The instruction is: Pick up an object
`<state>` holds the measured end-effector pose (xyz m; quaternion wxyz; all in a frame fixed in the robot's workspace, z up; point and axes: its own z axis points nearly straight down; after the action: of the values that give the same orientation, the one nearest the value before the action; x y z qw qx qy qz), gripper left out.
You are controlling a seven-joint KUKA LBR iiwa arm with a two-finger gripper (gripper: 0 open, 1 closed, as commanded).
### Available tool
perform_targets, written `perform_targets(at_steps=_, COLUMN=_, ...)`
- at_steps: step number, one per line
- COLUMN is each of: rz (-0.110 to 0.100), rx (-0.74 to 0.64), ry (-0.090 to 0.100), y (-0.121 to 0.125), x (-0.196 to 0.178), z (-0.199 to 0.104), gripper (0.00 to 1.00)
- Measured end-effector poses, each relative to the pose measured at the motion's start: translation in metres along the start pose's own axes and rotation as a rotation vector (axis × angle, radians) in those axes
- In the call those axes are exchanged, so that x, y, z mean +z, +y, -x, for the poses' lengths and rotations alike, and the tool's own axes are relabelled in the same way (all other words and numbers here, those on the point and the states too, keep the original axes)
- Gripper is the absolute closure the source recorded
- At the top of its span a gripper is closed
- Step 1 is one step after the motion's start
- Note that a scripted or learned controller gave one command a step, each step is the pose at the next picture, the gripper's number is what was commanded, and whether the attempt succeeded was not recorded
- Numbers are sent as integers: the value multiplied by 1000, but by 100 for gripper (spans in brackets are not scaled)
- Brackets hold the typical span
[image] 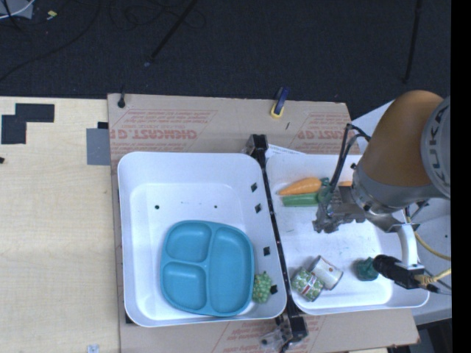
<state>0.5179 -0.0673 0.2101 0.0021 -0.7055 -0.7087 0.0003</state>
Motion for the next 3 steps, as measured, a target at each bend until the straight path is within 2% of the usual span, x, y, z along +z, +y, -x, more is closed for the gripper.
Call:
perform_targets(at_steps=2, rz=1, rx=-1, ry=0, y=13, x=-23, z=-100, gripper=100)
perform_targets(at_steps=3, rz=-3, rx=-1, ry=-1, y=8, x=-7, z=-156, gripper=100)
